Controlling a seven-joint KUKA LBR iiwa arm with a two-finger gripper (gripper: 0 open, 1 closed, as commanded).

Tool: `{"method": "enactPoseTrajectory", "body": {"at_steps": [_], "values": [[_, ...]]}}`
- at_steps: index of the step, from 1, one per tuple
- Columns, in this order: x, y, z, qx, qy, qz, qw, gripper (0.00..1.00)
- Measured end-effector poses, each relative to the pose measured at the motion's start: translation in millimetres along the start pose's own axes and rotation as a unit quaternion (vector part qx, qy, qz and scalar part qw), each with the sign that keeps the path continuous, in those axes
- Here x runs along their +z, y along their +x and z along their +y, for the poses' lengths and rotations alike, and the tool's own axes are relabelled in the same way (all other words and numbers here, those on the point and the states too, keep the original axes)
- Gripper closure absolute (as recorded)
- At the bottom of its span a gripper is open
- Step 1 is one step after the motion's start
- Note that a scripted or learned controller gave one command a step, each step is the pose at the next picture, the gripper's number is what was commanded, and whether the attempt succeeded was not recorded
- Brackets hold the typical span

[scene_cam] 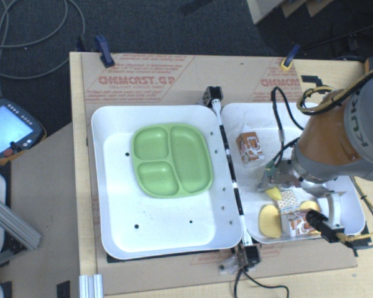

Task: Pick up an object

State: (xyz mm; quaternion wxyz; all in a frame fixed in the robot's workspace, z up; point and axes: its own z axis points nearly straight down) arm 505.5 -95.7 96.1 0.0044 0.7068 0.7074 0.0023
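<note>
Down at the near edge of the right bin [355,211], a cluster of small items: a yellow piece [270,220] lying flat, a red-and-white packet [296,223] just beside it, another yellow bit [273,194] a little further back; this is where the action is. The arm [329,143] leans in from the right and the pincer [276,180] sits low over that cluster, right at the upper yellow bit; whether it is wide, narrow or closed on anything, I cannot tell from this angle, the wrist covers it. By my reading the step in hand is the descent onto a target, with nothing lifted yet; the next move calls for a clean close on one item, not two, since the pieces lie touching or nearly so, then a straight lift. Further back in the same bin, an orange-and-white packet [250,148] lies alone, well apart from the cluster; an easier pick, I'd judge. Across the divider, the left bin [112,185] carries a green tray [172,160] with three compartments; beyond both bins, the bench [174,73] runs back to two clamps.
</note>
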Motion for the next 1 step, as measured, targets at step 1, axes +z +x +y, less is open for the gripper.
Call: {"method": "enactPoseTrajectory", "body": {"at_steps": [1], "values": [[-88.4,54.4,47.3,0.0,0.004,0.002,1.0,1.0]]}}
